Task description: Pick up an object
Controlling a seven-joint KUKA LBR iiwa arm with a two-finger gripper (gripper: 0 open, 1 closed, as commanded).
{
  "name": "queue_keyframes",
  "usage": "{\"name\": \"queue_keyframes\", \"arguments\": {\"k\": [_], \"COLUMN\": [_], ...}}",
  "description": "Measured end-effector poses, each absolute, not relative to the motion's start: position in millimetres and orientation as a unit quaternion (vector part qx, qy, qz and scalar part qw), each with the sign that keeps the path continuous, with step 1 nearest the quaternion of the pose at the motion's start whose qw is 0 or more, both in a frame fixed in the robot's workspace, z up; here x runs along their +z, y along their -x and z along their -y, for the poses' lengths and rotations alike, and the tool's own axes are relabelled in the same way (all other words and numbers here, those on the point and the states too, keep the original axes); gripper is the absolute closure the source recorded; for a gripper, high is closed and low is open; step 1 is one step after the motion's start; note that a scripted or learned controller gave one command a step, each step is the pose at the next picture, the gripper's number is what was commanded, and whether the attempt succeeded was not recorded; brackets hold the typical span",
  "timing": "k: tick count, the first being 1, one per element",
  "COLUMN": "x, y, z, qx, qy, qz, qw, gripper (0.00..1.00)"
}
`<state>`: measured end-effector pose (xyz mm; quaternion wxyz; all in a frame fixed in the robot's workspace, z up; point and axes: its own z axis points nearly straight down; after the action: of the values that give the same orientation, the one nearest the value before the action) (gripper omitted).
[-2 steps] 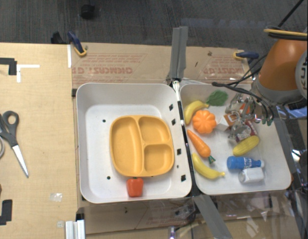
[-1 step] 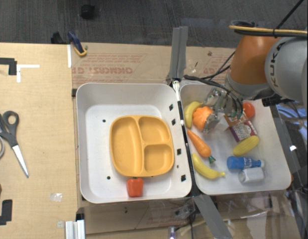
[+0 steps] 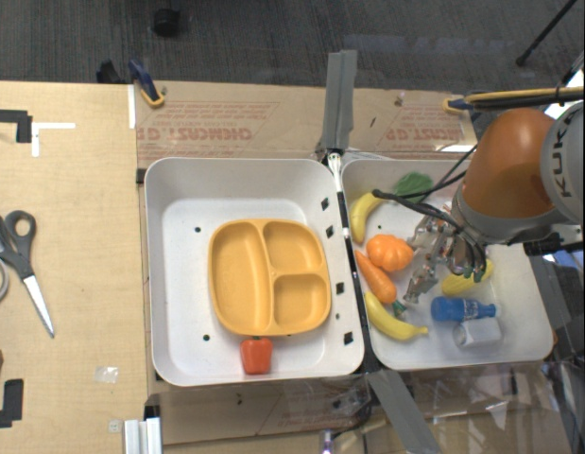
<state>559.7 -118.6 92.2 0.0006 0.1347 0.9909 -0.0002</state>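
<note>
The gripper (image 3: 426, 270) hangs over the right bin (image 3: 519, 343), just right of the orange round fruit (image 3: 390, 252). Its fingers appear spread with nothing between them, though the clutter beneath makes this hard to confirm. Around the orange round fruit: a carrot (image 3: 376, 276) touching its lower left, one banana (image 3: 362, 214) above and to its left, a second banana (image 3: 392, 320) below, a green item (image 3: 414, 183) above. A blue bottle (image 3: 460, 308) lies to the lower right. The left bin (image 3: 169, 282) holds a yellow divided plate (image 3: 269, 276) and a red pepper (image 3: 257, 355).
</note>
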Motion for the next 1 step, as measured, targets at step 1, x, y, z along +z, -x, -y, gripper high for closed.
{"name": "queue_keyframes", "arguments": {"k": [1], "x": [164.2], "y": [-619.0], "z": [181.7], "qx": [-0.0005], "qy": [-0.172], "qz": [-0.985], "qw": [0.003], "gripper": [0.0]}}
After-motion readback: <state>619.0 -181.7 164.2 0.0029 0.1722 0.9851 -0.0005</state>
